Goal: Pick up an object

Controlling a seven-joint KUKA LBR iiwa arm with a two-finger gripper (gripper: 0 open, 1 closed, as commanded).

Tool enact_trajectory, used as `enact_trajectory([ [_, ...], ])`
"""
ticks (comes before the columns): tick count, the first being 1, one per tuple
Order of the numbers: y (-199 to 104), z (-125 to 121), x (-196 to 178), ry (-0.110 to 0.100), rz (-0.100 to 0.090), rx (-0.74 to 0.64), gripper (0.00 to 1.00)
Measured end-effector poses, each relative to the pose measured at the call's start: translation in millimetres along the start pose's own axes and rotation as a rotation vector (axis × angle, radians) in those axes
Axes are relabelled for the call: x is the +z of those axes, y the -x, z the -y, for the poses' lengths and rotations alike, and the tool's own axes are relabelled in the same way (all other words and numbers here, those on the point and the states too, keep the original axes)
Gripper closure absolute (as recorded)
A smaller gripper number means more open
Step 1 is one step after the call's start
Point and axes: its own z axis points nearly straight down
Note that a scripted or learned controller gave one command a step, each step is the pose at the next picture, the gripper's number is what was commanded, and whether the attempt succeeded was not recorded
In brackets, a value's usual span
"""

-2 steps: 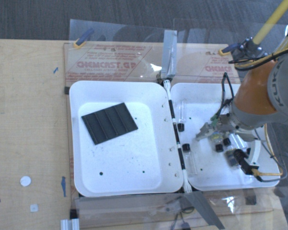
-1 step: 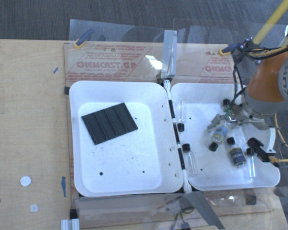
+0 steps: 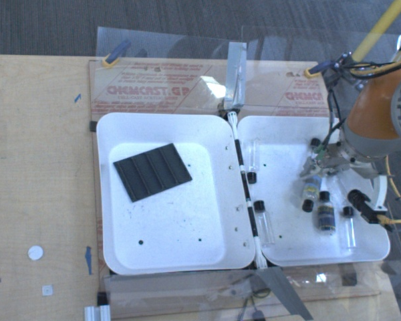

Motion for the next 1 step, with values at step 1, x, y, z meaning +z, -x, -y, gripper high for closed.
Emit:
enact_trajectory([
  [1,-79.0,-18.5,-142.4,-0.009,0.001,0.055,1.0],
])
